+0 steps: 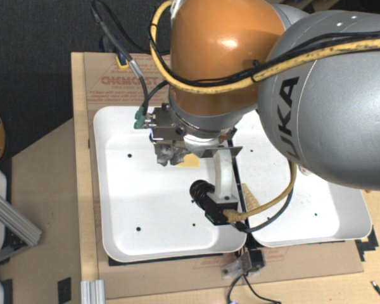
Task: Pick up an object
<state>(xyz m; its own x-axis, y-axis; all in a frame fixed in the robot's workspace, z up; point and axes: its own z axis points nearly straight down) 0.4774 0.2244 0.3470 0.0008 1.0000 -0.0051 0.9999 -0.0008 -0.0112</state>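
The glossy orange dome of the grey metal arm [221, 43] hangs over the smooth shallow white plastic left bin [123, 195], with raised letters "KA" on its grey casing. The metal gripper [168, 151] sits low; whether it is open, I cannot tell. A flat pale yellow piece [190, 161] lies just beside it. Brown cardboard [114, 81] beneath bears faded red print, unreadable.

The grey arm [329, 100] reaches in from the right, its orange band [218, 43] bulking above the wrist, pincer [168, 157] pointing straight down.
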